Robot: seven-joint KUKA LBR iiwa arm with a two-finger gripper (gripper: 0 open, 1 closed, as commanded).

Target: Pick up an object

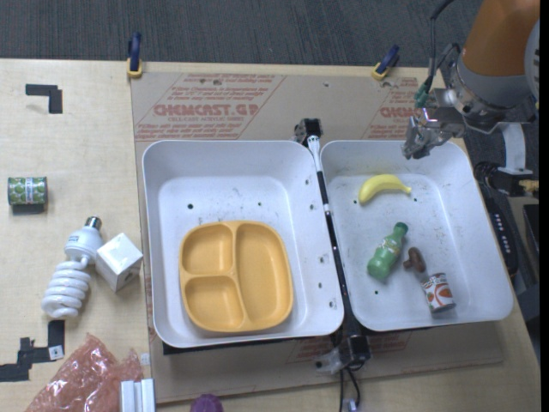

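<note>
1. Two patches of red print show on the clear sheet (257, 101) under the bins; the left one reads roughly "CHEMCAST GP", with smaller lines below too fine to read, and the right one is cut off by the arm.
2. Small can (438, 293) in the right bin (480, 230) carries a white label with an orange-red picture; its writing is too small to read. A green can (27, 191) lies near the bench's left edge, its label unreadable.
3. Arm (506, 33) comes in from the upper right, with the gripper (418, 147) pointing down over the right bin's far edge, near its far right corner. Whether its jaws are apart or together I cannot tell.
4. Right bin holds a banana (384, 187) near the far edge just beside the gripper, a green bottle (387, 252) in the middle, a small brown thing (415, 260) touching the bottle's right side, and the small can toward the near right corner.
5. Left bin (163, 230) holds a yellow divided plate (236, 275).
6. Left of the bins lie a spiral light bulb (70, 275), a white cube (118, 260) and a pink mesh bag (81, 376).
</note>
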